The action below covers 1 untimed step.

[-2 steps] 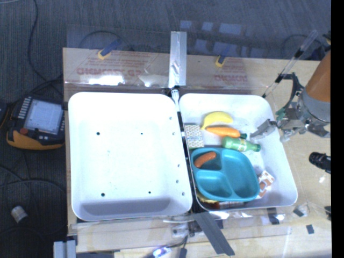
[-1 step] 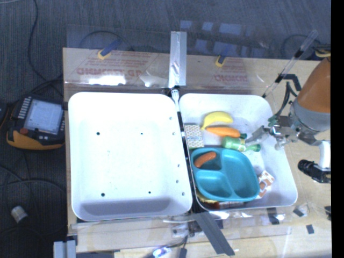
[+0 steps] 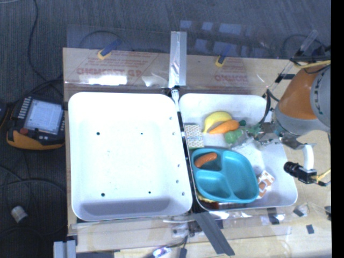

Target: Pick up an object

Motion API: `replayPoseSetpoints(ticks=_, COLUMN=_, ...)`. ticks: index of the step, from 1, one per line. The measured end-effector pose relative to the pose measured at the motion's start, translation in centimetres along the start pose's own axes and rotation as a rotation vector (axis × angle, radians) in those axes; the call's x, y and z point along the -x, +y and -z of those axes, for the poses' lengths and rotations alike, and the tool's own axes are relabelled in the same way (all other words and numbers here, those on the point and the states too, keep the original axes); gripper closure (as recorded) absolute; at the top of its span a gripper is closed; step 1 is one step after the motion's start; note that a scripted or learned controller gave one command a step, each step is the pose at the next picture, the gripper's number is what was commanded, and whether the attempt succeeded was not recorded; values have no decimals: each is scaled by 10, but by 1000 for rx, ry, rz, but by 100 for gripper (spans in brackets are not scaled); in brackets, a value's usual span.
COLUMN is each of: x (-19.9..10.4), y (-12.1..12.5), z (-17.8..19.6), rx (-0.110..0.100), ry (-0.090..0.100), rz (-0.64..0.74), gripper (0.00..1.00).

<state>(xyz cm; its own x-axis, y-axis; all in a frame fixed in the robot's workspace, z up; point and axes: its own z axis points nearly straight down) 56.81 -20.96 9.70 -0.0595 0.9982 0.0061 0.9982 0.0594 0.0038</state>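
Your blue tray (image 3: 236,179) crowds the carrot (image 3: 224,126) and banana (image 3: 215,118), so the claw (image 3: 257,136), whose opening I cannot tell, may snag neighbours.

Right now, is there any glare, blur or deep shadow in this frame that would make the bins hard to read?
Camera view: even, soft lighting; the clear plastic sheet behind the bins shows pale glare streaks. The left bin looks washed out, nearly featureless white. Items in the right bin are slightly soft; the claw near the banana is blurry, its fingers unreadable.
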Motion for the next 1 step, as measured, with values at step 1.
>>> replayPoseSetpoints(ticks=1, x=-37, y=59, z=-8, rx=2, ry=-11, rz=-111, gripper=0)
